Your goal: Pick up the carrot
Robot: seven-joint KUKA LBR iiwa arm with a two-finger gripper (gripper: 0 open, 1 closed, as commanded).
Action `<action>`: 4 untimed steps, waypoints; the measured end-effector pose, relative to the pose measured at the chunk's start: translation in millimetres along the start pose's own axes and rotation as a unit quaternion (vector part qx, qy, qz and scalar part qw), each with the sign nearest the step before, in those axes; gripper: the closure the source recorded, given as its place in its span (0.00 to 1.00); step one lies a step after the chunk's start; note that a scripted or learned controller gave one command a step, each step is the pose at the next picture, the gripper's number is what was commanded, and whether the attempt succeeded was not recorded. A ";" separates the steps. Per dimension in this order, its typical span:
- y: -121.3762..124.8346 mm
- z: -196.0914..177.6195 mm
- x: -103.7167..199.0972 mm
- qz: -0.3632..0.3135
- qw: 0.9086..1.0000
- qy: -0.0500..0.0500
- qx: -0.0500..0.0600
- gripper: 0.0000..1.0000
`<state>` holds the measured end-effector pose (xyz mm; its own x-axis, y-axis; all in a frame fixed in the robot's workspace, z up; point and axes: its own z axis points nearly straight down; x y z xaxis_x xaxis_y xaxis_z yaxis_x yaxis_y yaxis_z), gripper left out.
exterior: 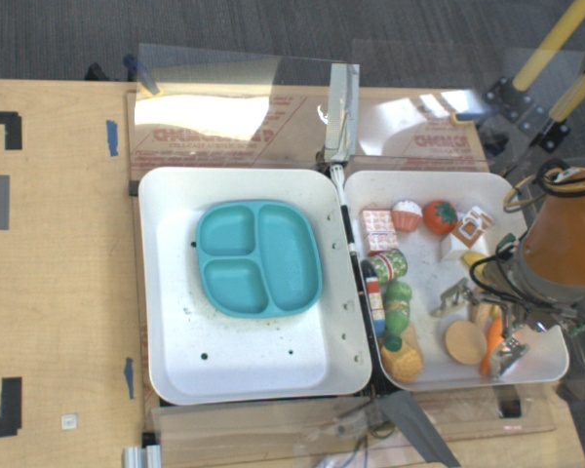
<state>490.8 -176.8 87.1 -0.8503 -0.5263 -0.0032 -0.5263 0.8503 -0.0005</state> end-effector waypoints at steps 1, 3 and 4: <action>-0.7 -13.9 -6.4 -0.001 1.000 -0.008 0.005 1.00; -7.4 -21.2 -44.5 -0.333 0.943 -0.002 0.001 1.00; -6.8 -20.6 -44.6 -0.333 0.943 -0.002 0.000 0.00</action>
<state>532.3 -159.1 107.9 -0.3310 -0.9436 -0.0053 -0.9436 0.3310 -0.0037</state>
